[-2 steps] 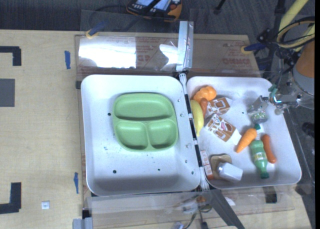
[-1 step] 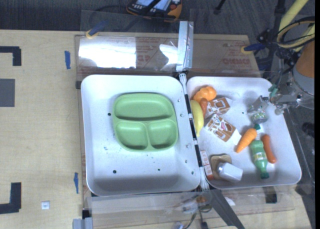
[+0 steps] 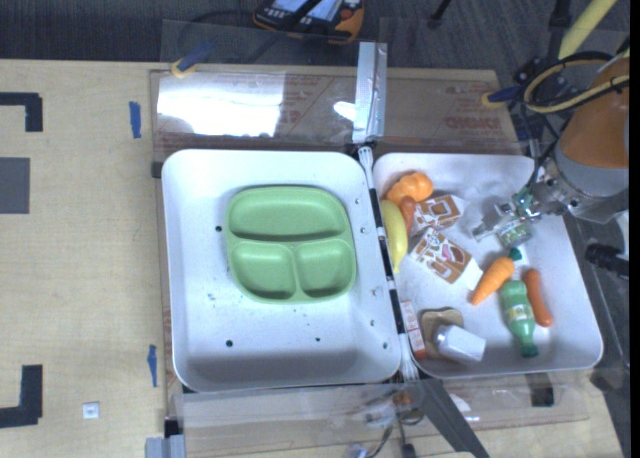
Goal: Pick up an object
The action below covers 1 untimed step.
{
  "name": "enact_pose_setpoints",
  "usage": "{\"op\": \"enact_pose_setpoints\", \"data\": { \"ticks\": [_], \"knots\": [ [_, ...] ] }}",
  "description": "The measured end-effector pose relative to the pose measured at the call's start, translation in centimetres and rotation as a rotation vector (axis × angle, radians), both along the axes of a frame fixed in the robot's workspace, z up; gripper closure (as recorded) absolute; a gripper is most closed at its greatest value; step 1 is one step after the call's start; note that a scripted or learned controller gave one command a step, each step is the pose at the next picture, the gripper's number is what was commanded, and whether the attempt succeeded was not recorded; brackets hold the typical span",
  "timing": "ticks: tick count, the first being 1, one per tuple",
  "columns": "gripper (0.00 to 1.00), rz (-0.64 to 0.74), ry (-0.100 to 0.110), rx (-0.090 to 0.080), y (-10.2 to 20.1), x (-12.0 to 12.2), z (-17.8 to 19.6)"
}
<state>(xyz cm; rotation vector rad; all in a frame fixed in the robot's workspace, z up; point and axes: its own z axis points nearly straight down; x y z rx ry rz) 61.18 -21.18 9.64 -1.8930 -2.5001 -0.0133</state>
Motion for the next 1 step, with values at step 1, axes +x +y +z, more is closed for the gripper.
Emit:
{"op": "enact_pose_setpoints", "data": {
  "ticks": [1],
  "knots": [
    [1.0, 0.0, 0.001, -0.005, -0.24, 0.05, 0.66]
  ]
}}
